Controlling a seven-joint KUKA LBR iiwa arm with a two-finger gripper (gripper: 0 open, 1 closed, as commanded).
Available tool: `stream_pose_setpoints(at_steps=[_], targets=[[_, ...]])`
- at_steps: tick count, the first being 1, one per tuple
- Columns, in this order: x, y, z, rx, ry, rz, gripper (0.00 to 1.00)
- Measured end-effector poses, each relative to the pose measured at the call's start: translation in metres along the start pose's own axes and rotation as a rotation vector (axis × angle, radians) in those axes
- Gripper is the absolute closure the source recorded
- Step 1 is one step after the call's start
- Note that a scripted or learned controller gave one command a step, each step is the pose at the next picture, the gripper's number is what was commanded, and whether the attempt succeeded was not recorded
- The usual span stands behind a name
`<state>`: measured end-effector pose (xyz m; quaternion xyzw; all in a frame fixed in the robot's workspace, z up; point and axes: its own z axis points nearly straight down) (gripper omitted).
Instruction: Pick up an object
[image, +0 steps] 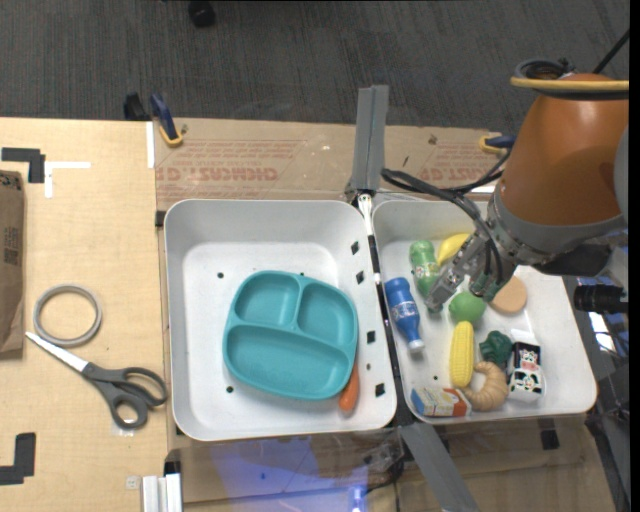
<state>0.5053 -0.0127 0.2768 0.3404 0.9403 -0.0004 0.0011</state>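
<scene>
— Where's your claw (452, 285) right now?
— Low in the right bin (560, 400), among the toys, over a green bottle (424, 262) and green ball (466, 307). I can't tell how it's set.
— And the left bin (190, 250)?
— Teal tray (291, 336), with a carrot (349, 392) beside it.

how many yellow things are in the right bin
2. The corn cob lies upright in the picture near the bin's middle, below the green apple. A banana sits near the back, partly behind the gripper; more could be hidden under the arm.
</scene>
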Motion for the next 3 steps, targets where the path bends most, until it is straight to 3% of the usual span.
stream_pose_setpoints(at_steps=[1,2,3], targets=[[-0.016,-0.063,0.086,0.001,0.002,0.025,1.00],[0.013,0.025,0.023,0.001,0.002,0.081,1.00],[0.012,0.025,0.014,0.002,0.000,0.080,1.00]])
